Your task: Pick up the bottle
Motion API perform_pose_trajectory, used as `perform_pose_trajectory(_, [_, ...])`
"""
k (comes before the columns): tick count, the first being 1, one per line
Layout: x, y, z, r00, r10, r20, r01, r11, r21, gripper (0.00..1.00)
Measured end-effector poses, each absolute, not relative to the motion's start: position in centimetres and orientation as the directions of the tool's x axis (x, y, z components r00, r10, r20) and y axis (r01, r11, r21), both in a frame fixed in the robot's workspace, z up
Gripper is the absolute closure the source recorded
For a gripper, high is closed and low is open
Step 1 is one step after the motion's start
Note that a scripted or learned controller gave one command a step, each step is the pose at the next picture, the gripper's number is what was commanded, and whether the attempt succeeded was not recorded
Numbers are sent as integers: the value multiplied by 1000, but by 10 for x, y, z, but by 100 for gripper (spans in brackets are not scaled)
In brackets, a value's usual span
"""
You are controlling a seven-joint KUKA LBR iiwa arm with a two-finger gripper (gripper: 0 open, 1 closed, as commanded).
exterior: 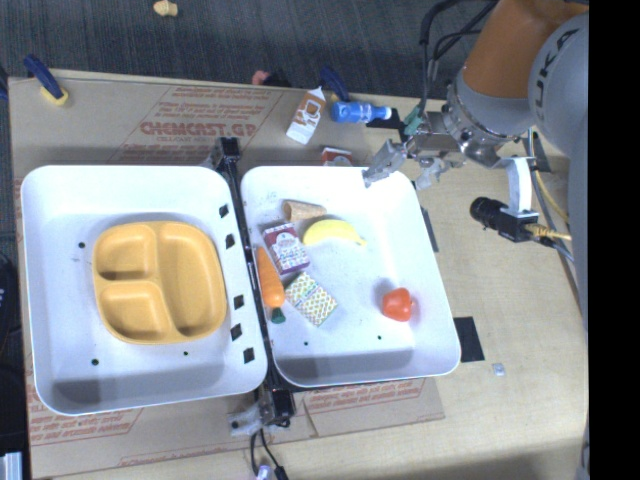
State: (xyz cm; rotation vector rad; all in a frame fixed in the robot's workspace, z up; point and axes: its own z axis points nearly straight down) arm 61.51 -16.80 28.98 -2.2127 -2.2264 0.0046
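Observation:
A small blue bottle [356, 113] with a white cap end lies on its side on the cardboard behind the right bin [430, 308], outside both bins. My gripper [405, 171] hangs over the right bin's back right corner, to the right of and a little nearer than the bottle. Its two fingers [379, 170] are spread apart with nothing between them, so it is open.
A small carton [307, 116] lies left of the bottle. The right bin holds a banana [333, 232], a bread wedge [301, 210], a purple box [287, 248], a carrot [270, 283], a patterned box [313, 299] and a red fruit [398, 304]. A yellow divided plate [160, 278] sits in the left bin.

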Motion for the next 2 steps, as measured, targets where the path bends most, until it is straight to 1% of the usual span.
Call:
perform_pose_trajectory(1, [616, -167, 300, -12, 1000, 0, 1000, 12, -6, 100])
perform_pose_trajectory(2, [552, -207, 248, 126, 992, -1, 992, -126, -4, 100])
